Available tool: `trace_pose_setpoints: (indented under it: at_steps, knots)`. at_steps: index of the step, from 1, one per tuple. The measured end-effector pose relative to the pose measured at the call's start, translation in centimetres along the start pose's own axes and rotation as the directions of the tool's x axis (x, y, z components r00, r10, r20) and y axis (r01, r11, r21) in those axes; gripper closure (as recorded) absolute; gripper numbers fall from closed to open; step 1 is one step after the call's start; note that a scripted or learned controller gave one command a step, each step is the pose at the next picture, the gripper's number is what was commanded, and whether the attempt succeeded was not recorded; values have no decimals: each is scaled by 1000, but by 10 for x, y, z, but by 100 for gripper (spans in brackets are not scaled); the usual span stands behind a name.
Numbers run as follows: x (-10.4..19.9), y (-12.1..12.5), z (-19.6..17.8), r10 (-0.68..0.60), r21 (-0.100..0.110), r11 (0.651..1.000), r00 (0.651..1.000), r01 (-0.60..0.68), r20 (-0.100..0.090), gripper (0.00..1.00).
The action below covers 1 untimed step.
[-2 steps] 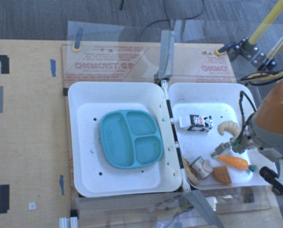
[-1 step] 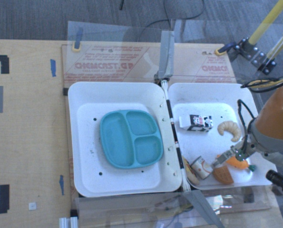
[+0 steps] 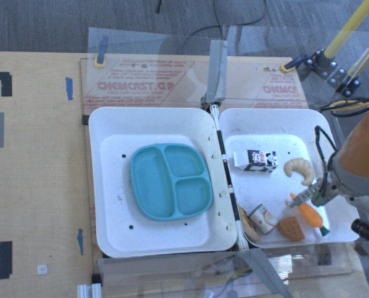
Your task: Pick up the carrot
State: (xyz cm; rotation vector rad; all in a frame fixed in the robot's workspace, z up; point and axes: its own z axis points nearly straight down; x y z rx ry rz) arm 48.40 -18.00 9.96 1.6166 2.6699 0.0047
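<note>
The carrot (image 3: 309,214) is small and orange with a green end. It lies slanted near the front right of the right bin (image 3: 271,114). My gripper (image 3: 307,195) reaches in from the right and sits low, just above the carrot's upper left end. It looks to be touching or nearly touching that end. The grey wrist and orange band of the arm cover the bin's right edge.
A croissant (image 3: 301,168) lies just behind the gripper, and a black-and-white carton (image 3: 256,160) sits further left. A brown wedge (image 3: 291,228) and a tin can (image 3: 262,218) sit left of the carrot. The left bin (image 3: 110,124) holds a teal divided plate (image 3: 170,180).
</note>
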Motion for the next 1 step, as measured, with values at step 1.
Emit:
trace_pose_setpoints:
  at_steps: [1]
  knots:
    - [77, 38, -95, 259, 15, 966, 966, -259, -11, 100]
